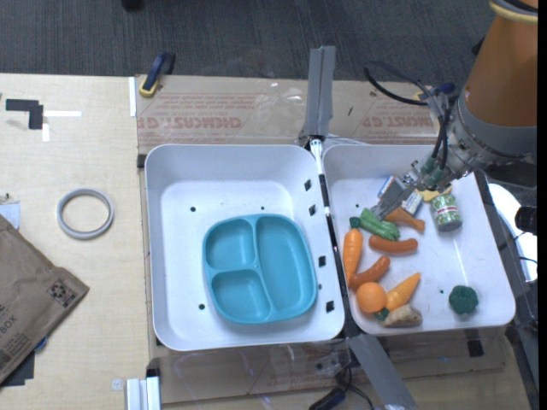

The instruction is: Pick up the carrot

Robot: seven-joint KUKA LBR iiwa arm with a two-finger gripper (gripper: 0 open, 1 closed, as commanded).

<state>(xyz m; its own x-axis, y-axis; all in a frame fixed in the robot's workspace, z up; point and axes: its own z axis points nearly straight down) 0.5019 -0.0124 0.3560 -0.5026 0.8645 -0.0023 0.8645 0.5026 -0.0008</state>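
grey arm (479, 135) with a broad orange band, black cables along it, small metallic hand (395, 196)

a single fixed camera looks down at a slant from above the bench, set far enough back to take in both shallow white plastic bins: the left bin (162, 229) sits near mid-frame, the right bin (491, 254) toward the right side. the pale wooden benchtop (68, 161) fills the left side, and a strip of dark grey carpeted floor (256, 15) runs across the top, the far side of the scene. the grey arm with its orange band (504, 58) enters at upper right, nearest the lens and cropped.
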